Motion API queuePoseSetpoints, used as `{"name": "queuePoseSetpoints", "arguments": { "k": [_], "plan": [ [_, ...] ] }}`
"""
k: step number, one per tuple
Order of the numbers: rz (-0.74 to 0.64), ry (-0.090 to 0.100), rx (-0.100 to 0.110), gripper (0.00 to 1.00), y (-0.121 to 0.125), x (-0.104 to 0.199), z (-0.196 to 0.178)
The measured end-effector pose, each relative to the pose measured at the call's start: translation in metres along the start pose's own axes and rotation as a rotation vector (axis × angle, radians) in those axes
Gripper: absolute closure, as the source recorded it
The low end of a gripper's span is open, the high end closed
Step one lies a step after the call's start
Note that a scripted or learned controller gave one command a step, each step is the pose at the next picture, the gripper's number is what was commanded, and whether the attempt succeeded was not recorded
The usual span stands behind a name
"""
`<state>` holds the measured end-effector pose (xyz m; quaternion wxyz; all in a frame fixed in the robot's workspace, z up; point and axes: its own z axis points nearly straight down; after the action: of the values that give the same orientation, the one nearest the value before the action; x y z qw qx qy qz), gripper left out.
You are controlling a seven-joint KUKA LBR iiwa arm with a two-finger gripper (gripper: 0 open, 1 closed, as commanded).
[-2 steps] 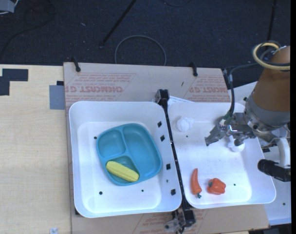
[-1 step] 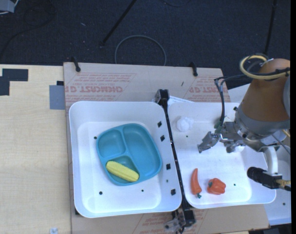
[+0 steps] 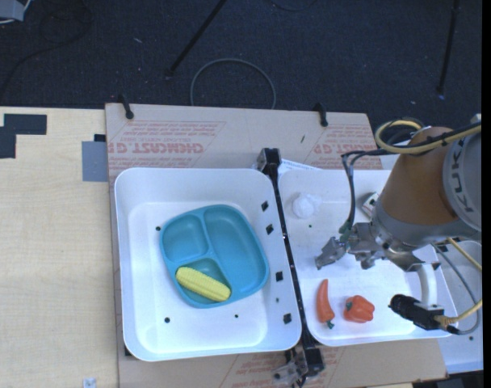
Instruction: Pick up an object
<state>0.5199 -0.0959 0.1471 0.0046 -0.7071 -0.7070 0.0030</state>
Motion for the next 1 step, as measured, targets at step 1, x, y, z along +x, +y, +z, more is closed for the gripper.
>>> {"name": "queuePoseSetpoints", "arguments": {
  "k": [1],
  "plan": [
    [0.000, 0.000, -0.001, 0.00, -0.0013, 0.0012, 0.0541]
  ]
}}
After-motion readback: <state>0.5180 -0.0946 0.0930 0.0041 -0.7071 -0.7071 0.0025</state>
